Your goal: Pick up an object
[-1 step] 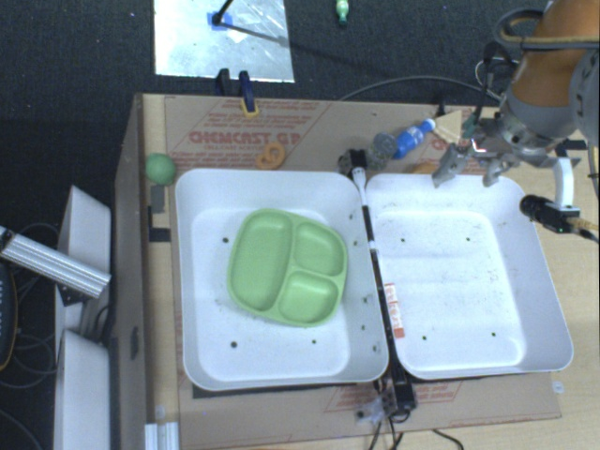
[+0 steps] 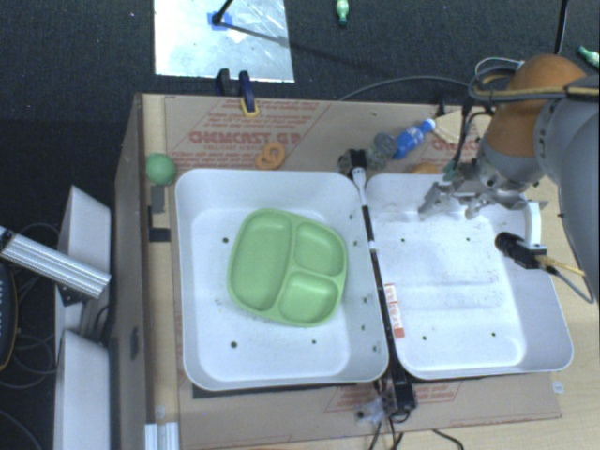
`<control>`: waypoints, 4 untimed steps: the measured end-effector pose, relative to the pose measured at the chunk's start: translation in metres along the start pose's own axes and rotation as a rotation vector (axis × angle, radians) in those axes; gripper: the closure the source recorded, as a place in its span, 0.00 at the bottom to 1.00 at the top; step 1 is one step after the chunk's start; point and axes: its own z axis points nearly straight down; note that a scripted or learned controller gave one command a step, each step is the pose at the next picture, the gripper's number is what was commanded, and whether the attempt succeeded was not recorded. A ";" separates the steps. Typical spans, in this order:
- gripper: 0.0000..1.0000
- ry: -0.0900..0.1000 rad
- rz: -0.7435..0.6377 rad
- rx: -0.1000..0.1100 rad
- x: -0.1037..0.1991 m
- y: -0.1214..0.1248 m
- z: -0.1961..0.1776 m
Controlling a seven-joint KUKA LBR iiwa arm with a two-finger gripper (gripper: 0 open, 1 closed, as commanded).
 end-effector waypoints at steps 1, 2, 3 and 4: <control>0.00 0.002 -0.003 -0.004 -0.056 0.010 0.019; 0.00 -0.001 -0.003 -0.006 -0.049 0.009 0.019; 0.00 0.002 -0.003 -0.004 -0.055 0.010 0.019; 0.00 -0.001 -0.003 -0.006 -0.049 0.009 0.019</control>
